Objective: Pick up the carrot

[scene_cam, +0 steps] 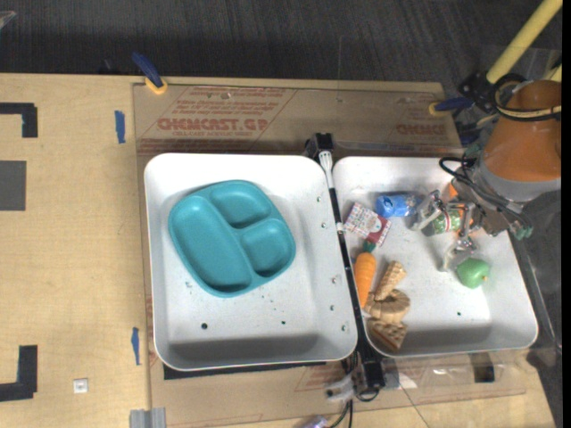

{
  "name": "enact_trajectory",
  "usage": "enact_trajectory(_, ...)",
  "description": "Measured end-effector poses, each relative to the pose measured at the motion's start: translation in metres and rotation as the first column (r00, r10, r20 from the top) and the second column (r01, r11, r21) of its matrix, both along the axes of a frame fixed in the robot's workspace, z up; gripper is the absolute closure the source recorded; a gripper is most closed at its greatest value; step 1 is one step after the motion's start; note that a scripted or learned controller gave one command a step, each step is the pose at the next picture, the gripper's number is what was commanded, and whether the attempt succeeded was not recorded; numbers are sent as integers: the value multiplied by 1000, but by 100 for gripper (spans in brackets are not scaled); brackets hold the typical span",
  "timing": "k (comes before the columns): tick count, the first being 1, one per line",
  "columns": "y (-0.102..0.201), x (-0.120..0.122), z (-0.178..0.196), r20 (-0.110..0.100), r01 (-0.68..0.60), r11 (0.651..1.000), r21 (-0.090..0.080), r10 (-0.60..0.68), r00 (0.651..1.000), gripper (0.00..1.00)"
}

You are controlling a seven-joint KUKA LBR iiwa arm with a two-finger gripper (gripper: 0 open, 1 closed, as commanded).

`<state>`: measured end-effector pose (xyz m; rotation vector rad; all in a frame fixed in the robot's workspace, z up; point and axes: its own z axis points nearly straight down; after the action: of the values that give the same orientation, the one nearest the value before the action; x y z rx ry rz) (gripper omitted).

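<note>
Leftmost, a teal tray [234,237] with three compartments is seen lying in the left bin [178,328], well apart from the carrot [365,274]. The carrot itself is found in the right bin [508,319], close against that bin's left wall, lying roughly lengthwise along it. Just above the carrot a small printed packet [367,223] is laid, and just right of the carrot a few tan, biscuit-like pieces [390,303] are stacked, one touching its side. Up and to the right of the carrot a blue item [393,205] is placed. Farther right of the carrot a green object [472,273] rests on the bin floor. The gripper [461,239] is held just above and left of that green object, well apart from the carrot; whether it is released or clenched cannot be told, and nothing is seen grasped.
</note>
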<state>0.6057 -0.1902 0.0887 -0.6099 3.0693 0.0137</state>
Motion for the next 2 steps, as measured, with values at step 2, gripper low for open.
enact_trajectory(2, -31, 63, 10, 1, 203, 979, -9, -203, 979, 0)
